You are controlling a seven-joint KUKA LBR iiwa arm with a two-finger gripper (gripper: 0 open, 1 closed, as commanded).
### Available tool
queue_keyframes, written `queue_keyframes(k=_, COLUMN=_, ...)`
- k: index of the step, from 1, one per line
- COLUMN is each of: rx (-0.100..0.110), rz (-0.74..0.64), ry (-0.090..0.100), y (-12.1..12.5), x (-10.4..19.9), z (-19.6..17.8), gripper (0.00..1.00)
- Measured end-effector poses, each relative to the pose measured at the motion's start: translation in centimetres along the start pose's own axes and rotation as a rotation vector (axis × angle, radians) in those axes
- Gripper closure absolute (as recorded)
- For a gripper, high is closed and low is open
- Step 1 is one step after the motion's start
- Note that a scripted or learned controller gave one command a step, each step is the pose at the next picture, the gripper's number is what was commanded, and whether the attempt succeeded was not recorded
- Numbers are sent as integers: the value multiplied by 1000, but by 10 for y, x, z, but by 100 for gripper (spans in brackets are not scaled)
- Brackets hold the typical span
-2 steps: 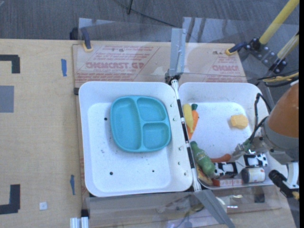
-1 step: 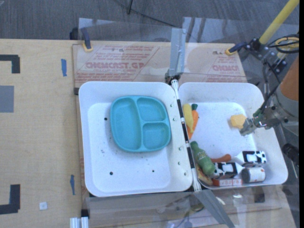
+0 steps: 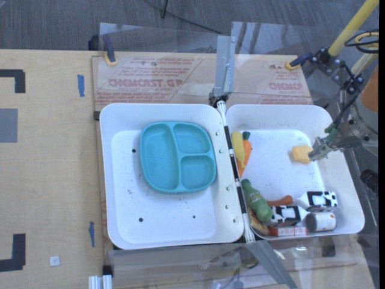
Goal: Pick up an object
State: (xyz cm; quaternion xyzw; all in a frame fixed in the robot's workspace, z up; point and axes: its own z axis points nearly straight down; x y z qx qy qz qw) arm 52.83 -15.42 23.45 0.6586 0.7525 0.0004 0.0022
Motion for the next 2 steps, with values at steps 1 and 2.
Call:
queue_keyframes(k=1, rx=0, rz=0, ry=0, y=0, x=0, z=0, gripper=0)
queue_keyframes(k=2, rx=1, rz=29, ry=0, y=63, x=-33, z=123, gripper=0)
